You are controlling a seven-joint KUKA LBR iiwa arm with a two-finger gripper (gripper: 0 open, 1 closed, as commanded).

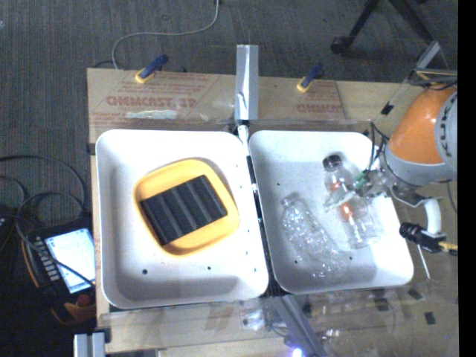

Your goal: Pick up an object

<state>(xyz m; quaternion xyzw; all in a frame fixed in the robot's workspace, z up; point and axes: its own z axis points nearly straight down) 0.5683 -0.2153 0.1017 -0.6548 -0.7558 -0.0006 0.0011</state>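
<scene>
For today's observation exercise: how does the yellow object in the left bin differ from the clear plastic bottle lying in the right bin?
The yellow object is opaque and brightly coloured; the clear bottle is see-through and hard to make out against the white. The yellow object is broad and flat, with a black ribbed panel on top; the clear bottle is slimmer and crinkled. The yellow object is alone in the left bin; the clear bottle has other clear items beside it.

Both lie in shallow white bins.

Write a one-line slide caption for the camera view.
Arm's gripper over right bin among clear plastic bottles; yellow tray with black ribbed insert in left bin.

Two white bins [111, 199], clamped cardboard [171, 99]
</scene>
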